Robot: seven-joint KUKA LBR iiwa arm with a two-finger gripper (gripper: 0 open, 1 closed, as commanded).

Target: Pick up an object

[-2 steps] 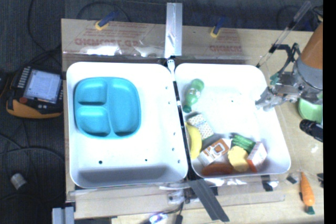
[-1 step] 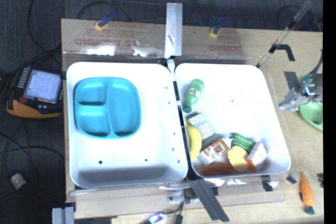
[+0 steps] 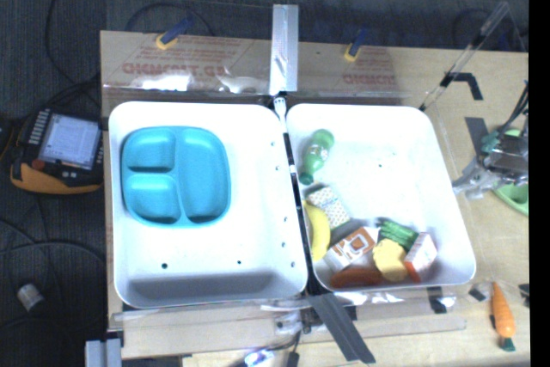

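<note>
Right bin [image 3: 430, 152]: green bottle [image 3: 316, 150] by the left wall; banana [image 3: 317, 229], small cartons [image 3: 353, 248] and other toy food heaped along the near edge. Left bin [image 3: 249, 249]: blue divided plate [image 3: 176, 175]. Pincer state: cannot tell.

green bottle [image 3: 316, 152] | lying, right bin [image 3: 430, 185] | toys, perhaps food [image 3: 369, 249], heaped near corner

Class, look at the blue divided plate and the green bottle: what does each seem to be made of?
Blue divided plate: probably moulded plastic, matte to satin, judging by its uniform colour and soft rounded compartment edges. Green bottle: probably translucent plastic, glossy, given its pale highlight; glass can't be excluded.
</note>
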